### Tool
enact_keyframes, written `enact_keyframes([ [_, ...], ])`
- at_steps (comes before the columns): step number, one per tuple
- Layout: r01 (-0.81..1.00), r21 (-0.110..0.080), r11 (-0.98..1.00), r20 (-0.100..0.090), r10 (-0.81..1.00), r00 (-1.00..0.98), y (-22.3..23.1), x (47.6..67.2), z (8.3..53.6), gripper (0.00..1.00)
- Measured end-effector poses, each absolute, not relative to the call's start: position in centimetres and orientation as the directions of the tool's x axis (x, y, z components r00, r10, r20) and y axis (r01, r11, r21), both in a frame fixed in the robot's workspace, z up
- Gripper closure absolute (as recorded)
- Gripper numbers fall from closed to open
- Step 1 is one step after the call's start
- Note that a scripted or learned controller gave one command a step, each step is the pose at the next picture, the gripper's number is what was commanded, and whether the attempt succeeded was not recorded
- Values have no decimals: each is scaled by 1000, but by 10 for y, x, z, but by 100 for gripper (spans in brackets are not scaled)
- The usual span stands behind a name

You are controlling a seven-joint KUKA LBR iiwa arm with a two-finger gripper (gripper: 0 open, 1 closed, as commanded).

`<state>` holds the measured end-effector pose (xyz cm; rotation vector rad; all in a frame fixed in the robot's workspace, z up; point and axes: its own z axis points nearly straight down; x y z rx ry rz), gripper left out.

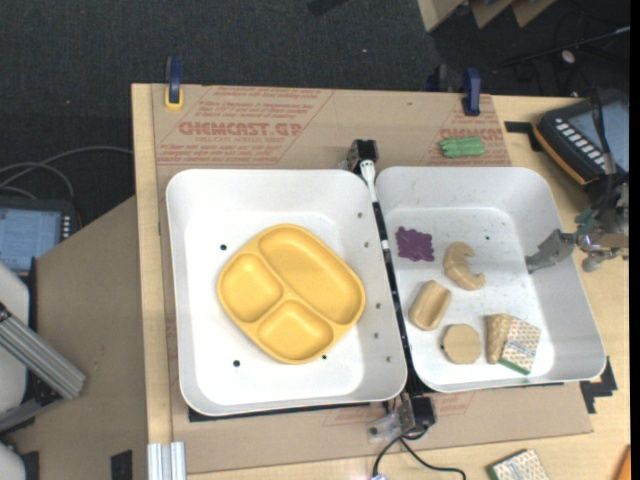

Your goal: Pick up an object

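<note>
My pincer (553,249) sat at right bin (560,353) right wall, well above food; couldn't tell its state. Croissant (462,265) lay mid-bin, apart from neighbours, so easiest target imo. Best bet: centre overhead, straddle narrow middle, drop straight.

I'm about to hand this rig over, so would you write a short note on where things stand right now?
Gripper: at the right edge of the right bin, over its bare floor, holding nothing that can be seen; whether its fingers are open or shut is unclear.

Right bin holds the candidates: purple piece, croissant, bread roll, round cookie, patterned wedge.

Left bin holds a yellow divided plate. A green item lies on the board behind the bins.

Done: nothing picked up.
Left: move over one item, grasp it, lift it.
</note>
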<state>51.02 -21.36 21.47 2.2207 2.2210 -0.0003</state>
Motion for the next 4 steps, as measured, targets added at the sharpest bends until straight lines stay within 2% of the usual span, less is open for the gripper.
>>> enact_keyframes([
  [1, 1000, -5, 0, 3, 1000, 0, -209, 494, 79, 0],
  [2, 1000, -5, 7, 6, 1000, -7, -121, 478, 84, 0],
  [3, 1000, 1, 0, -1, 1000, 0, -128, 479, 95, 100],
  [4, 1000, 14, 9, -2, 1000, -9, -37, 572, 190, 100],
])
